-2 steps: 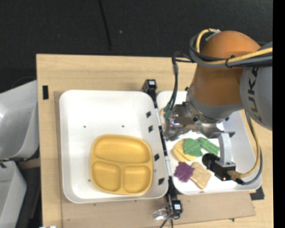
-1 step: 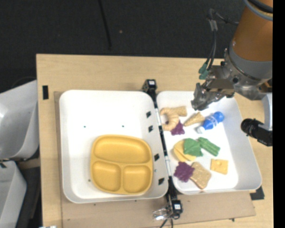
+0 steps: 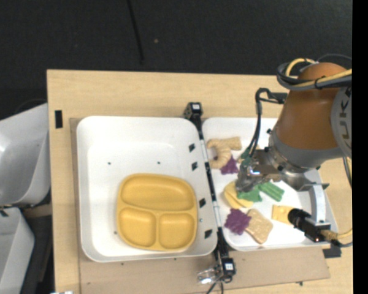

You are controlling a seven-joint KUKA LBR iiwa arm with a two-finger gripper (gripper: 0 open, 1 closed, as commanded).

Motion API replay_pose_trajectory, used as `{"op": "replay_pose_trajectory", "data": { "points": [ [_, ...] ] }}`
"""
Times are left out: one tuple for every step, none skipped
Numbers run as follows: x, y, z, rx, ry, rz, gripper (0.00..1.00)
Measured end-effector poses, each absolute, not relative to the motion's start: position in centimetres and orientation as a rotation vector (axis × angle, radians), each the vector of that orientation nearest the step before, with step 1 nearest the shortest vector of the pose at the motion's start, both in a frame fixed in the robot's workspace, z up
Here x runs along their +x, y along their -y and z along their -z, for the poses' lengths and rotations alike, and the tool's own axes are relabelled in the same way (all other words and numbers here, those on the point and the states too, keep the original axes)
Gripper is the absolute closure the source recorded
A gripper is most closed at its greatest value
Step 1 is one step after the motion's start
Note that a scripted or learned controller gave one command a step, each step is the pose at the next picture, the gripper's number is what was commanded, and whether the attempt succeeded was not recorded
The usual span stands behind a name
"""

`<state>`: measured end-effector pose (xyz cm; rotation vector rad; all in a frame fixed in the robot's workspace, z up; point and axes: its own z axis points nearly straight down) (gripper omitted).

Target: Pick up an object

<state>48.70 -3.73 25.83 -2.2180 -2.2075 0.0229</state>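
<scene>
My gripper reaches down into the right bin, near its middle. It is right over a green toy piece and a yellow toy piece, and its tip hides part of both. A small purple grape bunch lies just left of the gripper. A tan bread-like piece lies further back. At the front of the bin are a larger purple bunch, a toast slice and a yellow wedge.
The left bin holds a yellow divided plate at its front. A black-clipped divider separates the two bins. The arm's orange and grey body covers the right bin's right side.
</scene>
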Motion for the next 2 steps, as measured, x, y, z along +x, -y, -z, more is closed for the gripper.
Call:
{"op": "replay_pose_trajectory", "data": {
  "points": [
    [50.6, 6.1, -19.5, -2.221, 2.214, -0.012, 1.00],
    [49.2, 0.8, -40.4, -2.222, 2.235, 0.017, 1.00]
  ]
}}
